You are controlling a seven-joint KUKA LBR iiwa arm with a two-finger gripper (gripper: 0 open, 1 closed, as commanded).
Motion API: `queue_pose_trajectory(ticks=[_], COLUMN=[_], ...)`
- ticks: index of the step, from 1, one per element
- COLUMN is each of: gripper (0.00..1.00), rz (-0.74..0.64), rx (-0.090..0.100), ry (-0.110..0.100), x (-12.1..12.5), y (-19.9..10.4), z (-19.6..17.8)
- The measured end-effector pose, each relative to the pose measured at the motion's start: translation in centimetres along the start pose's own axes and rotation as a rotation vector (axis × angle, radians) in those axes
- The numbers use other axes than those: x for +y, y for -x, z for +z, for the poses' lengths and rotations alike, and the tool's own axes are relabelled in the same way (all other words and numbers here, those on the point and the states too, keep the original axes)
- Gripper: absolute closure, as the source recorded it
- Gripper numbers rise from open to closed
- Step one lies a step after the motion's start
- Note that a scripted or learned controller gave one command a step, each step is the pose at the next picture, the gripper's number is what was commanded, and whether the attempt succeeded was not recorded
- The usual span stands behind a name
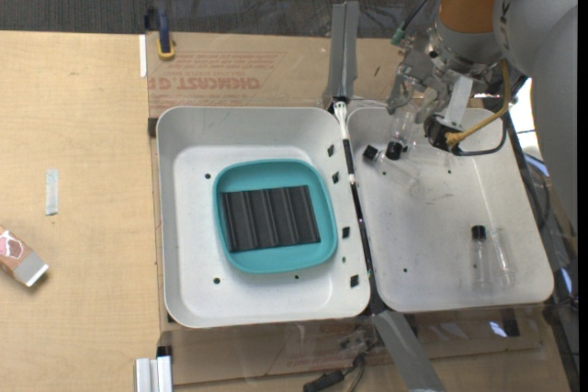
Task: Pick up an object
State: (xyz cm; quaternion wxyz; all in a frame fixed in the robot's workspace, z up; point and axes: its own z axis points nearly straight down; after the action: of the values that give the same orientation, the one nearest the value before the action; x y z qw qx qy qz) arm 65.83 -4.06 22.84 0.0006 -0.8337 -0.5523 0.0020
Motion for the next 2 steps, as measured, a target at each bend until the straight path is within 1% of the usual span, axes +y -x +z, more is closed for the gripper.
queue_pose_trajectory(ticks=[1,2], gripper=[1.00,1.00], rz=[-0.002,0.028], rx=[-0.003,0.000], ry=[-0.003,0.000], x=[0.00,0.45], y=[0.08,1.05], z=[-0.73,-0.51])
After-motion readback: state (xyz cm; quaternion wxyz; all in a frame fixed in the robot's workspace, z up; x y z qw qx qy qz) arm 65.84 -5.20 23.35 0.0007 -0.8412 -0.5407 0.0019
